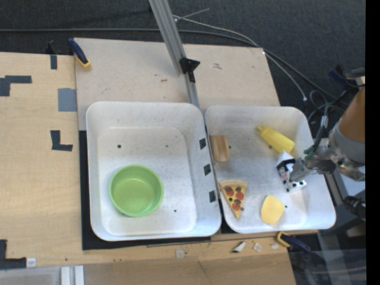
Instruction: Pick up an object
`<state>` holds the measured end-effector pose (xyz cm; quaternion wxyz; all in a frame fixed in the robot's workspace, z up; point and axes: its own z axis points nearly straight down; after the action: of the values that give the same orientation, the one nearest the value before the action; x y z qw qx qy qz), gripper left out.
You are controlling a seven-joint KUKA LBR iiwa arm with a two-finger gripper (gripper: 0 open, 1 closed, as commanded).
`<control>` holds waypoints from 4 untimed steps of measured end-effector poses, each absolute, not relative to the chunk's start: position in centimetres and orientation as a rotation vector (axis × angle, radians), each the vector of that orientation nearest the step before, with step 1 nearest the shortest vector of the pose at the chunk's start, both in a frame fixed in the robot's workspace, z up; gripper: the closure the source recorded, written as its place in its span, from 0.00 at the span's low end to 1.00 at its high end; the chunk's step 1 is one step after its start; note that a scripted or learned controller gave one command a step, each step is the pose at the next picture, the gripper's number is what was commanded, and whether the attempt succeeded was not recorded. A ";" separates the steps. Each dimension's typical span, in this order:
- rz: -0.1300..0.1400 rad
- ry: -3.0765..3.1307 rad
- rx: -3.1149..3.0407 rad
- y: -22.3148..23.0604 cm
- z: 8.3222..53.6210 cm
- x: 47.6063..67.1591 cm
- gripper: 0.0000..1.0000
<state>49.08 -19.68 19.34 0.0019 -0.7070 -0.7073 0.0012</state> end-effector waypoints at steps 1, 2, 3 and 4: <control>0.004 -2.219 -2.218 -19.7 19.3 49.1 0.00; 0.007 -2.217 -2.215 -19.4 13.4 49.9 0.00; 0.001 -2.218 -2.220 -19.4 9.0 50.0 0.00; 0.001 -2.215 -2.217 -19.4 10.1 49.9 1.00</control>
<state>49.93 -19.36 10.05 0.0037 -0.7074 -0.7068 0.0004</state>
